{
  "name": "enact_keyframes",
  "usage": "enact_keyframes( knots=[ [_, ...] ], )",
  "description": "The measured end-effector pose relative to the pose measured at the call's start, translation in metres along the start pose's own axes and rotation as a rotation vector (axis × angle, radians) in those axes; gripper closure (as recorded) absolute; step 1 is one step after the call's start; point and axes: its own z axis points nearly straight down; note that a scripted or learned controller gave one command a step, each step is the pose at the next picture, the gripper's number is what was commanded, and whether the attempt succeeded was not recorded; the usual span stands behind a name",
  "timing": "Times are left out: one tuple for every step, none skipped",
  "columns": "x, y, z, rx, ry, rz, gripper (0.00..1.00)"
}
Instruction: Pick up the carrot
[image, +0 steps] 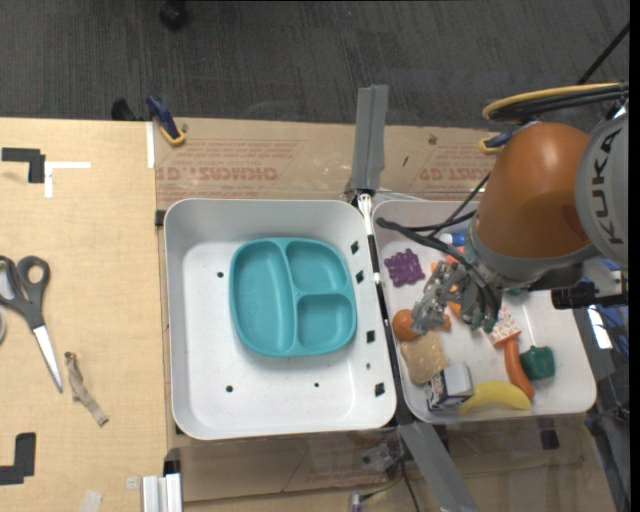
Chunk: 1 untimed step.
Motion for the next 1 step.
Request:
enact_keyframes(
  knots=[
    [0.0448,0.0108,-0.1005,-0.001,-0.003,-0.073,1.00]
  ],
)
